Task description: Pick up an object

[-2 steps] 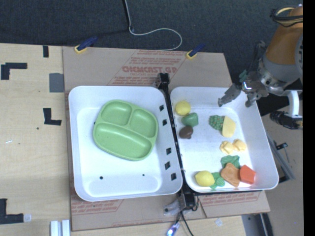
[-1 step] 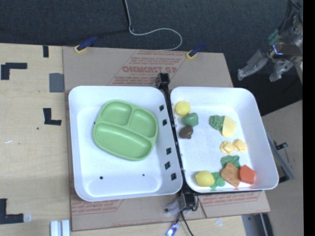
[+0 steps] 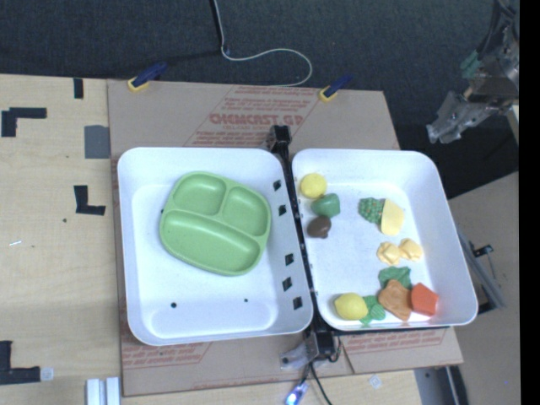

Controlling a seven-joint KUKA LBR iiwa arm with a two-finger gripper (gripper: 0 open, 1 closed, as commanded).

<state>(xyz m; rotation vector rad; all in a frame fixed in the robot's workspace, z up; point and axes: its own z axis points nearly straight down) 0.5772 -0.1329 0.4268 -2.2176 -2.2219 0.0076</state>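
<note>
Both bins white: left bin, right bin. Divided plate in left bin is light green, plain. Right bin items: yellow ball, dark green piece, brown lump, green leafy bit w/ pale yellow wedge, yellow lemon, orange chunk, red-orange block. Cardboard sheet tan w/ red print. Desk light wood w/ black marks. Clips blue/yellow.

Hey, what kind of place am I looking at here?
Probably a robotics lab test bench: a gripper hangs off to the right of two white bins, one holding a green divided plate, the other toy food, on taped cardboard.
</note>
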